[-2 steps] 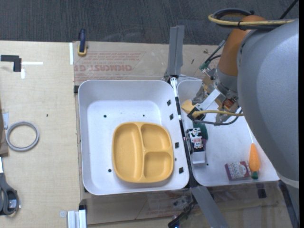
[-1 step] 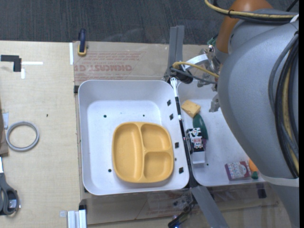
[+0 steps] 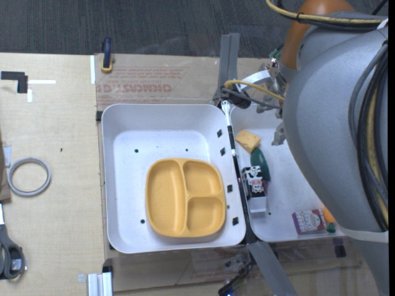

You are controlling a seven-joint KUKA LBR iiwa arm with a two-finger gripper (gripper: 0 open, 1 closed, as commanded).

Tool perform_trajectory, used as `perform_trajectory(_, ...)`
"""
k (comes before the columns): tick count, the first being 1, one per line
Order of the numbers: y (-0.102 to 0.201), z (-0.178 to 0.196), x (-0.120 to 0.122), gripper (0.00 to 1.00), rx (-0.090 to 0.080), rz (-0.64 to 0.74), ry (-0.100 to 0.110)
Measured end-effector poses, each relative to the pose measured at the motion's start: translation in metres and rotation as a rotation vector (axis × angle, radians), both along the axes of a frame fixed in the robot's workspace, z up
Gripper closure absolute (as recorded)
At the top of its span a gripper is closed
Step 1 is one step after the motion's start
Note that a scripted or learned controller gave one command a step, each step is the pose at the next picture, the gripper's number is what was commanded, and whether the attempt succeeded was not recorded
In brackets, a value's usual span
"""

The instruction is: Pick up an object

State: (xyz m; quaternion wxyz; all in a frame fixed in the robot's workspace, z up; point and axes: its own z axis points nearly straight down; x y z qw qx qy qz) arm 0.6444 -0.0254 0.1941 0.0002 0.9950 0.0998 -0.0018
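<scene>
the grey arm [image 3: 345, 122] looms over the right-hand bin [image 3: 278, 224] and covers most of it, with its wrist end somewhere near that bin's upper part by a tangle of yellow cable [image 3: 253, 90]; whether anything is held, or how the grasping end stands, cannot be told from here. the candidates for picking lie in the right bin: a yellow sponge-like wedge [image 3: 248, 141] near the divider, just below it a dark green bottle [image 3: 259, 162] touching a small black-and-white carton [image 3: 255, 182], and near the lower edge a maroon packet [image 3: 308, 221] with an orange and green bit [image 3: 329, 221] beside it, partly under the arm. the left bin [image 3: 117, 165] holds a yellow divided plate [image 3: 185, 197] lying flat. on the worktop [image 3: 49, 128] to the left sits a grey ring [image 3: 27, 176]. this looks like the approach step, nothing lifted yet. the next move likely calls for choosing one free-standing item, the wedge seeming the least crowded, and coming down squarely over it without nudging the bottle.
</scene>
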Motion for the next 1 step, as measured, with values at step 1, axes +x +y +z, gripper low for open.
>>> perform_trajectory(1, -0.0301, -0.0036, -0.097, 0.0, 0.0, 0.002, 0.002)
